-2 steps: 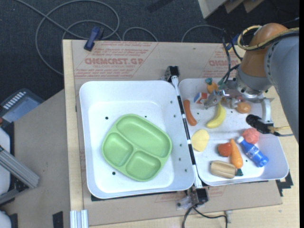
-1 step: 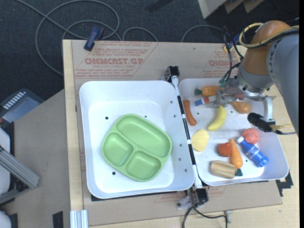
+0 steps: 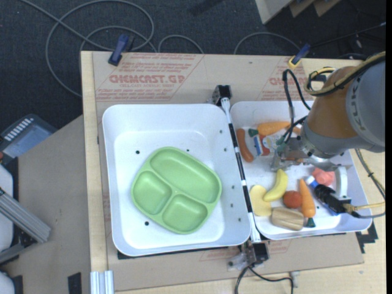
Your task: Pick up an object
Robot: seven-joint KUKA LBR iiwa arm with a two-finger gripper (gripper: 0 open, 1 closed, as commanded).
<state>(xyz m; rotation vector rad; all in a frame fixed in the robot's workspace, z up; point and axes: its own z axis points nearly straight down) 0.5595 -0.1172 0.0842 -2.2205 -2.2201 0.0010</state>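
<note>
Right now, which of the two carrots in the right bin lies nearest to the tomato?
The carrot at the front of the bin, touching the tomato on its right side. The other carrot lies near the back wall, partly under the arm.

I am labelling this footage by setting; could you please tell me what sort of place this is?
Probably a robotics lab bench: two white bins clamped onto a board, toy food such as a banana, and loose cables on the floor.
</note>
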